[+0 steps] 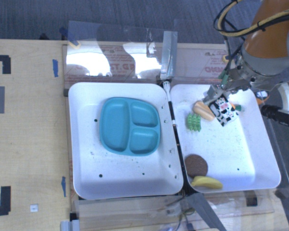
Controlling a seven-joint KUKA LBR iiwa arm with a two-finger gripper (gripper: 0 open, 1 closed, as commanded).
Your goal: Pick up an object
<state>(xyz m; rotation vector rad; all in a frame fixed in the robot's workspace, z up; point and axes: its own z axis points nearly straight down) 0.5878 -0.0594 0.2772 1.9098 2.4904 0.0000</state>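
The left bin (82,177) holds a blue divided plate (130,126); the right bin (260,162) holds a green toy (193,123), brown disc (196,165), banana (207,182) and orange piece (203,110); the gripper (220,102) hangs over a black-and-white object (226,113), grip hidden.

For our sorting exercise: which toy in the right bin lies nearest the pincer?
The black-and-white toy, just below the pincer.
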